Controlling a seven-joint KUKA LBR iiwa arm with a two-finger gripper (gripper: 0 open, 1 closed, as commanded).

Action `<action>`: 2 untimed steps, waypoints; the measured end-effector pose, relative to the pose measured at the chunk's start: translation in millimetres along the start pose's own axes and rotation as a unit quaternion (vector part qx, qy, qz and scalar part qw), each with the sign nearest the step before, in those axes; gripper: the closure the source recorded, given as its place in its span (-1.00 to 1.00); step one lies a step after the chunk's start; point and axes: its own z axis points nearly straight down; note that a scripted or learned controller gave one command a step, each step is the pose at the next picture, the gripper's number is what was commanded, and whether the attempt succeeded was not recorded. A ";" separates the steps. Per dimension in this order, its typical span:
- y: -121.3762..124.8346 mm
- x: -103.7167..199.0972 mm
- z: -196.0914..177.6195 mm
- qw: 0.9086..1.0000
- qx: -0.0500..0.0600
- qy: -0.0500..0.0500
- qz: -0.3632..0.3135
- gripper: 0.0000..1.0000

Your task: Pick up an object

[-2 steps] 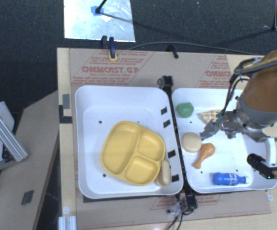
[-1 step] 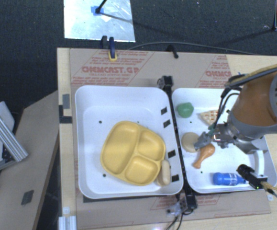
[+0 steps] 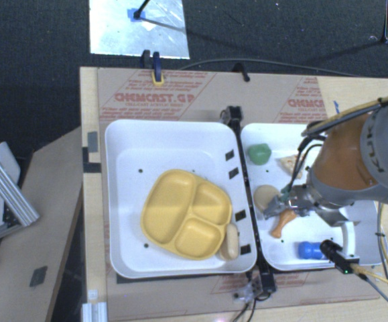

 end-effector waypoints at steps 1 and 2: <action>1.3 -0.5 -12.9 1.000 -0.002 -0.001 0.000 1.00; 1.9 1.1 -76.7 1.000 -0.005 -0.001 -0.001 1.00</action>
